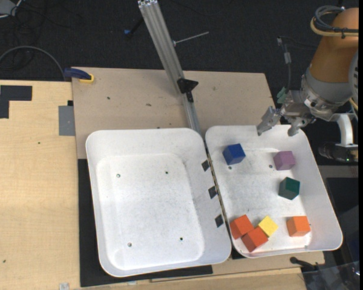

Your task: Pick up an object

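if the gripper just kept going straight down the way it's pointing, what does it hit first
Probably the far rim of the right bin: the gripper hangs over that far edge, short of the purple cube. Depth is hard to judge from this slant.

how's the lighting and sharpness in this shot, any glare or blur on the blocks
Camera view: even, soft lighting; the right white plastic bin looks bright but not blown out; the small blue cube and dark green cube cast short, faint shadows; the blocks are slightly soft; the surroundings beyond the bench are dark.
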Controlling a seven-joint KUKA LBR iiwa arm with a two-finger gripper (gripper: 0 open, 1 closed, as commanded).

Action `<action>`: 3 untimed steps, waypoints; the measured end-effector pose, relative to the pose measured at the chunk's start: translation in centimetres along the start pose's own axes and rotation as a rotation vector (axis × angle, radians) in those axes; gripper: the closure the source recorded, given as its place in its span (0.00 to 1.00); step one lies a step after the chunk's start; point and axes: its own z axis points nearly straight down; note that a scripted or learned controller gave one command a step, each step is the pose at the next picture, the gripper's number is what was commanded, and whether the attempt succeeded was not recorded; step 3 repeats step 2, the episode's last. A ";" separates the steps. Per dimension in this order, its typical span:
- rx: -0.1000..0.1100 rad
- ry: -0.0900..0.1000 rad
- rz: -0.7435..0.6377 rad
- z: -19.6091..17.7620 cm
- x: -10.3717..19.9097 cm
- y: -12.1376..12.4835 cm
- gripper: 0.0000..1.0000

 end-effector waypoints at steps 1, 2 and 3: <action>0.000 0.000 -0.001 0.0 0.0 0.0 0.00; 0.000 0.000 -0.001 0.0 0.0 0.0 0.00; 0.000 0.000 -0.001 0.0 0.0 0.0 0.00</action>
